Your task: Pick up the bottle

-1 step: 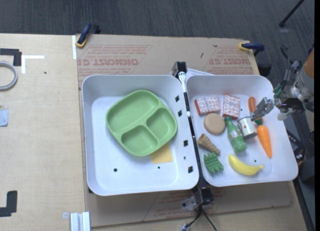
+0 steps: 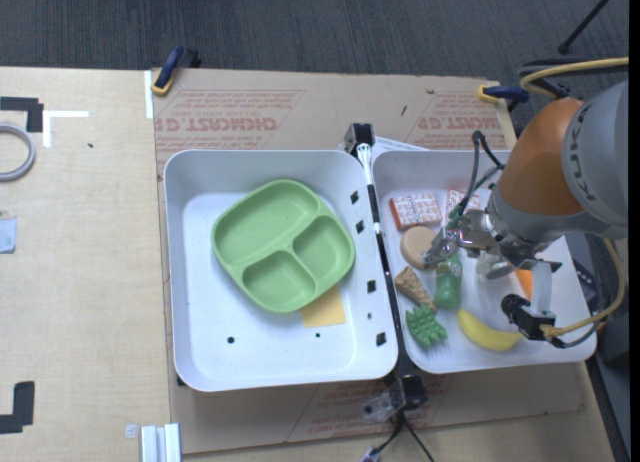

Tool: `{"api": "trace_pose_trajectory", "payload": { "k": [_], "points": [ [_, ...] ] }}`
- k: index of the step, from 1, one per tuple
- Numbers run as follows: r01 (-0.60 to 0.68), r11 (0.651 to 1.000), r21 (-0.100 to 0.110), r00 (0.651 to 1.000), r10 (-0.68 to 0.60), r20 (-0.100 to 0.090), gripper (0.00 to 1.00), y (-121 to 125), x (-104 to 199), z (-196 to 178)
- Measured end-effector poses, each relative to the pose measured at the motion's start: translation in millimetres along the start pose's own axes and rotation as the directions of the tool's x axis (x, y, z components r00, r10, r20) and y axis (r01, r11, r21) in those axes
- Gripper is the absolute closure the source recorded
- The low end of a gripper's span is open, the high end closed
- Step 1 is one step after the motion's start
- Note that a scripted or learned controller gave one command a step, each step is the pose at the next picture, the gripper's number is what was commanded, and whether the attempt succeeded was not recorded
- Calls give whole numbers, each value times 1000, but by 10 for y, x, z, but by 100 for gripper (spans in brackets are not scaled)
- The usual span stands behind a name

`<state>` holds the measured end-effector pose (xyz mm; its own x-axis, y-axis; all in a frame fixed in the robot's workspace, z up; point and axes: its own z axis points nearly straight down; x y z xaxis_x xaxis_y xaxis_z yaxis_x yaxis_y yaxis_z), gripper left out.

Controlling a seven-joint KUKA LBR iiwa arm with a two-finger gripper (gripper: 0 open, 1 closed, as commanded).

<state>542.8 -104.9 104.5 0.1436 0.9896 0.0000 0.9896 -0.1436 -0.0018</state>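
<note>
The arm (image 2: 560,170) reaches in over the right bin (image 2: 575,345), its orange band above the wrist. The tool (image 2: 447,247) hangs low near the middle of that bin, right over the bottle (image 2: 447,288). Whether it is open or closed, or has hold of anything, cannot be told: the metal parts blur together against the clutter below.

The bottle is green and lies in the middle of the right bin, its upper end hidden under the tool. Just left of it is a wedge (image 2: 413,286) of tan food, and above that a round tan disc (image 2: 418,245). A red-and-white packet (image 2: 415,209) lies toward the bin's far edge. A green toy (image 2: 425,327) sits near the bin's front left corner, and a banana (image 2: 487,332) lies along the front edge, just right of the bottle's lower end.

In the left bin (image 2: 190,280) a green tray (image 2: 284,244) with three compartments rests at a tilt, and a yellow square (image 2: 325,311) peeks out from beneath its near edge. Both bins stand on cardboard (image 2: 230,110) on the surface (image 2: 80,280).
</note>
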Motion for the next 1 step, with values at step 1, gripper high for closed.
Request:
{"api": "trace_pose_trajectory", "payload": {
  "k": [1],
  "points": [
    [-3, 1000, 0, 1000, 3, 0, 100, 5, -6, -96]
  ]
}}
